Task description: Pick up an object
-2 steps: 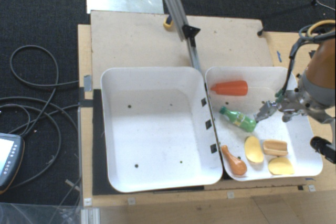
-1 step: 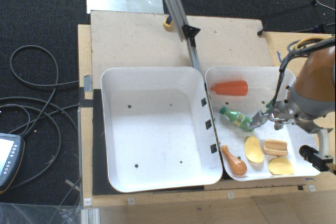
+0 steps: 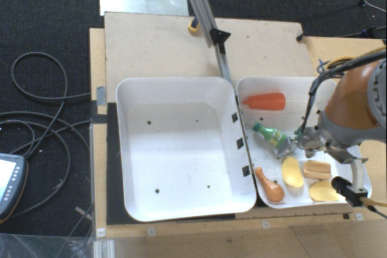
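The right bin [image 3: 248,86] holds several small objects. An orange-red cylinder [image 3: 264,101] lies near its far side. A green bottle [image 3: 269,134] lies on its side in the middle. Along the near wall are an orange drumstick [image 3: 269,186], a pale yellow oval piece [image 3: 292,172], a tan bread-like piece [image 3: 317,170] and a yellow piece [image 3: 325,191]. My gripper [image 3: 294,143] hangs low in this bin, right at the bottle's right end and just above the pale yellow piece. The wrist hides what lies under it.
The left bin [image 3: 130,130] stands beside the right one, with a shared wall between them. A slanted metal pole [image 3: 202,6] crosses the far side of the bench. Cables [image 3: 36,93] and a pendant [image 3: 9,181] lie on the floor at left.
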Robot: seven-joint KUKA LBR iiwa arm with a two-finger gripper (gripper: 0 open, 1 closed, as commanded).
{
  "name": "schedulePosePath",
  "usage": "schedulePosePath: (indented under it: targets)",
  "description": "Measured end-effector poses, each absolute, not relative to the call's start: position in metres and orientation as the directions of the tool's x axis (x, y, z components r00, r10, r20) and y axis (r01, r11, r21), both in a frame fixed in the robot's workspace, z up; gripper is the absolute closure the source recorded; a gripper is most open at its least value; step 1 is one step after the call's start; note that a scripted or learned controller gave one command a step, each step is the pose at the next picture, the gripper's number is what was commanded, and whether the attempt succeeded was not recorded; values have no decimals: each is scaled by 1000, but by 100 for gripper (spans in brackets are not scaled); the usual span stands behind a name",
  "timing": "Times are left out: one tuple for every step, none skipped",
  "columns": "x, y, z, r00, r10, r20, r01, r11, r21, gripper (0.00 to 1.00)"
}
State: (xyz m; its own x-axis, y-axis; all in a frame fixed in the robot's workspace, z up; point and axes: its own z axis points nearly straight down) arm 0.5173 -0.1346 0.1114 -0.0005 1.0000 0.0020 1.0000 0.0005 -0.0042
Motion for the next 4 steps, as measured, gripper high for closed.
schedulePosePath:
  targets:
    - [519,-136,125,0,1000,0,1000,0,3,100]
    - [526,-138,188,-6,1000,-2,1000,6,8,100]
    - [529,-147,248,-5,1000,-3,1000,5,9,100]
    - [530,-148,301,-6,1000,-2,1000,6,8,100]
